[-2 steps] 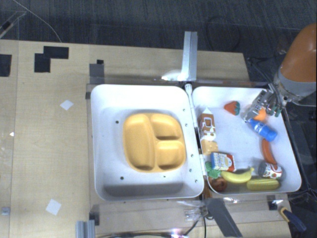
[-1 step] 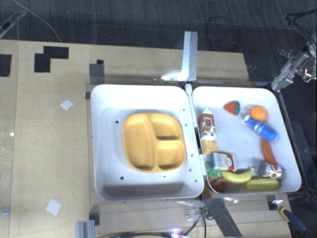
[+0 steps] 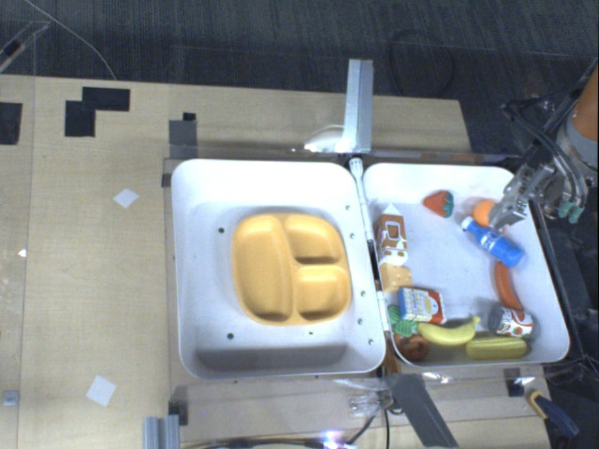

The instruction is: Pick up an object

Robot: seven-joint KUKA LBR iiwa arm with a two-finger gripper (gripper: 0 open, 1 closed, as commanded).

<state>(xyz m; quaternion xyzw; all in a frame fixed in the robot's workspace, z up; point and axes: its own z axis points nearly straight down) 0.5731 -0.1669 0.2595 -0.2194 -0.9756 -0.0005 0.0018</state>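
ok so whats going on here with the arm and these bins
The arm reaches in from the right, with its gripper low over the right bin, beside the blue bottle and an orange ball. Whether it grips anything can't be told. That bin also holds a strawberry, banana, sausage and small packages. The left bin holds a yellow divided tray.

Both bins [image 3: 192, 251] look like smooth, faintly glossy white plastic; the yellow tray [image 3: 285, 267] like matt plastic, the bench [image 3: 84, 279] like pale matt wood, the post [image 3: 359, 101] like brushed metal
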